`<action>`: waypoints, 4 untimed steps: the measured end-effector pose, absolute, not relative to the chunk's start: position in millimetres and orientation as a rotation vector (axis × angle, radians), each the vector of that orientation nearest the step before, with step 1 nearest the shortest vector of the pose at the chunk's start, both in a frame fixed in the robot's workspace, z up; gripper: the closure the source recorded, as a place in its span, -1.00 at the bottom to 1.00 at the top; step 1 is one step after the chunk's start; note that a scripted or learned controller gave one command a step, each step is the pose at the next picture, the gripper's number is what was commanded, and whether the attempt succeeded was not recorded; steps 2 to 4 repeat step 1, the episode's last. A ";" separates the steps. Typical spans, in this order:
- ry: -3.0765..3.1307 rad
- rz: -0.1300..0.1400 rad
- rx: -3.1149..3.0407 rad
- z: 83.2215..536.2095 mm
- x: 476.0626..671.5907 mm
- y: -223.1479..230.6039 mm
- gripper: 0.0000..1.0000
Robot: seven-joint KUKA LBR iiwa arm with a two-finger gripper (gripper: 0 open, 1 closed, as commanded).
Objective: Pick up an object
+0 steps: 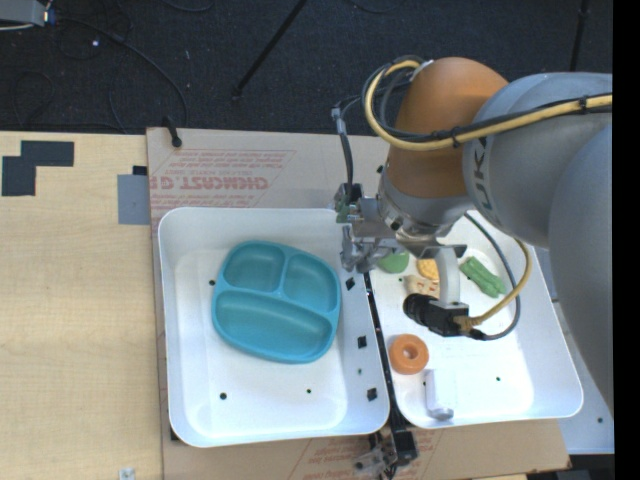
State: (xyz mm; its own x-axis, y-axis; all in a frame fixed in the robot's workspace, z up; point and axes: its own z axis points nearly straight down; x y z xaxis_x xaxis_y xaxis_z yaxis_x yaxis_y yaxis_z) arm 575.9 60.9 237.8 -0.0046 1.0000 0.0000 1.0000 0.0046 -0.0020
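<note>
From above, the tabletop (70, 318) of pale wood carries two shallow white bins side by side on a sheet of printed cardboard (225, 173).

The left bin (190, 408) holds a teal divided plate (277, 301), lying flat and a little askew, with two small compartments along its upper side and one long compartment below.

The right bin (530, 388) holds several small things. An orange ring (408, 354), round with a dark hole in its middle like a doughnut, lies near the wall shared by the two bins. Just below it lies a small white piece (436, 396), upright in the picture with a grey end. A green oblong piece (483, 276) lies tilted towards the bin's upper right. A rounded green piece (394, 263) and a yellowish patterned piece (428, 268) sit close together under the arm, partly hidden by it.

The grey arm (550, 158) with its orange band (445, 118) reaches in from the right, and its jaws (362, 251) hang over the top of the dividing wall, just beside the rounded green piece. Whether they are open or closed I cannot tell; the wrist hides them.
</note>
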 end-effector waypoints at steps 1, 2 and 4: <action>-2.224 0.005 -2.214 227.3 578.2 105.4 1.00; -2.224 0.005 -2.214 227.3 578.2 105.4 1.00; -2.224 0.005 -2.214 227.3 578.2 105.4 1.00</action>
